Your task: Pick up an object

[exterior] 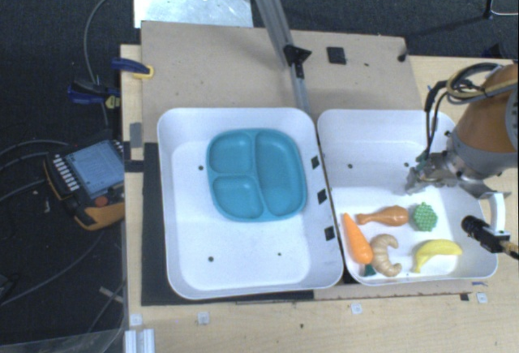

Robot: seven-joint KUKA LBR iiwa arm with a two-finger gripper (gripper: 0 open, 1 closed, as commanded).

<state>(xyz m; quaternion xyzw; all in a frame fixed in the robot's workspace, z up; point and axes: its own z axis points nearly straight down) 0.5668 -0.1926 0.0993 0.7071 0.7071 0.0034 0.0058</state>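
Note:
In the right bin (365, 144), several toy foods lie along the near side: an orange carrot (355, 238), a brown drumstick (385, 217), a green broccoli piece (423, 217), a yellow banana (436, 252) and a tan curled piece (387, 254). My gripper (419, 179) hangs low over the right bin's right side, just behind the broccoli and the drumstick. Nothing is seen in its grasp. The orange band of the arm (486, 128) rises behind it at the right edge.
The left bin (182, 205) holds a blue divided plate (257, 174). A grey pole (272, 10) slants over the bench behind the bins. Cables and a small device (89, 181) lie on the floor to the left.

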